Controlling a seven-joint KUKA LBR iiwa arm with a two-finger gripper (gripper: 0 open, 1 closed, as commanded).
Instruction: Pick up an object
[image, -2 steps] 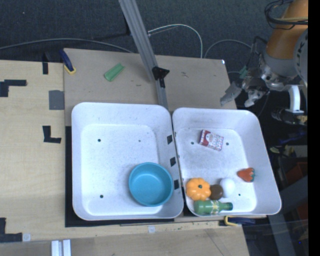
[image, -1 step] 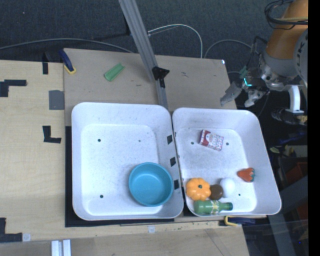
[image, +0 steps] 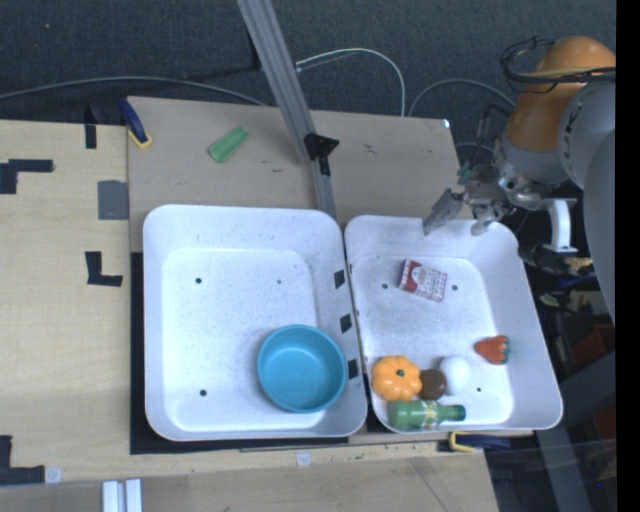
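Camera view, as I read it from the remote station: a tan bench (image: 60, 300) carries black tape marks, a green block (image: 227, 144) near its far edge, and a grey pole (image: 290, 90) crossing at a slant. Dark carpet lies beyond.

Left bin (image: 180, 240): one blue bowl (image: 300, 367), near corner.

Right bin (image: 520, 300): red-and-white carton (image: 423, 280) mid-floor; red piece (image: 491, 349) by the right wall; orange pumpkin (image: 397, 378), brown ball (image: 433, 383), white ball (image: 456, 373) and green bottle (image: 427, 413) clustered along the near edge.

Gripper (image: 462, 216) hangs over the right bin's far rim, fingers spread, pinching nothing.
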